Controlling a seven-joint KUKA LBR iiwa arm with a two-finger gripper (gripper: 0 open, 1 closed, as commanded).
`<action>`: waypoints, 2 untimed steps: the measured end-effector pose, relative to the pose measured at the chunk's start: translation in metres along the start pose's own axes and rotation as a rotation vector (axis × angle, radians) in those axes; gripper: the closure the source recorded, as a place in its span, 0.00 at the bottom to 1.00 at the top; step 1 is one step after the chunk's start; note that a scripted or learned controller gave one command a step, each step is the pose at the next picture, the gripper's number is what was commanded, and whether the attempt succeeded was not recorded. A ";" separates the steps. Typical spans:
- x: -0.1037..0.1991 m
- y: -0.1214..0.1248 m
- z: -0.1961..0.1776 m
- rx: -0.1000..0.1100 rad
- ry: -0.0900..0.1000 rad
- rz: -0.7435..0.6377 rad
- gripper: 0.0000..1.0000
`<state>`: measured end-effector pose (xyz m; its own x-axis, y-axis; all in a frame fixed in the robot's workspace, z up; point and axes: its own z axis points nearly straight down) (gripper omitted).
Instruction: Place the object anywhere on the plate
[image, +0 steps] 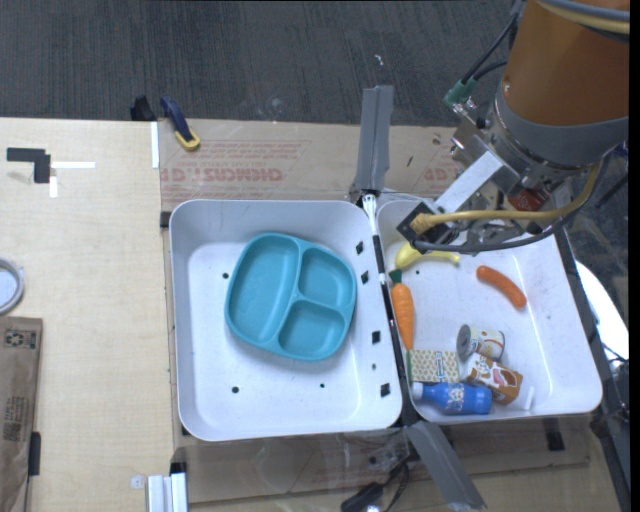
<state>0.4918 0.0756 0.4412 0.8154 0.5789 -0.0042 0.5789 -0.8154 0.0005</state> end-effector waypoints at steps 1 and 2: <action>0.079 -0.010 0.001 0.000 -0.001 -0.178 1.00; 0.079 -0.010 0.001 0.000 -0.001 -0.178 0.00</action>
<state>0.5508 0.1294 0.4402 0.7002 0.7140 -0.0054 0.7140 -0.7002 -0.0006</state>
